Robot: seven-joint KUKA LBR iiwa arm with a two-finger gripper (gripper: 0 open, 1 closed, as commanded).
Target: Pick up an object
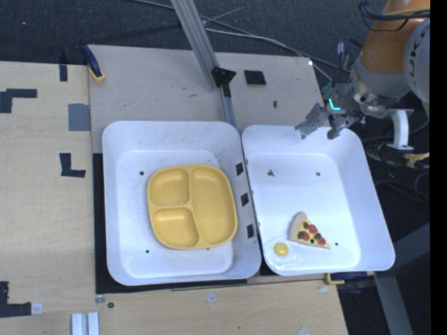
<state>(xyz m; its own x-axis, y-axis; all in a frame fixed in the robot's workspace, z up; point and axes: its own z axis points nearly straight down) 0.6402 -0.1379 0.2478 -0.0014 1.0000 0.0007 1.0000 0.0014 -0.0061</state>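
One gripper (320, 128), fingers spread and empty, hovers at your right bin's (349, 160) far rim; pizza slice (308, 232) lies well nearer the camera, tip pointing right.

Left bin (119, 187): divided plate (191, 206) in its middle. Right bin (363, 187): pizza slice (308, 231) near front edge, fried egg (282, 250) just left-front of it. Gripper (320, 128) above right bin's back rim.

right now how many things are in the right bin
2: a toy pizza slice near the front of the right bin, and a small yellow round piece just left of it at the front-left corner.
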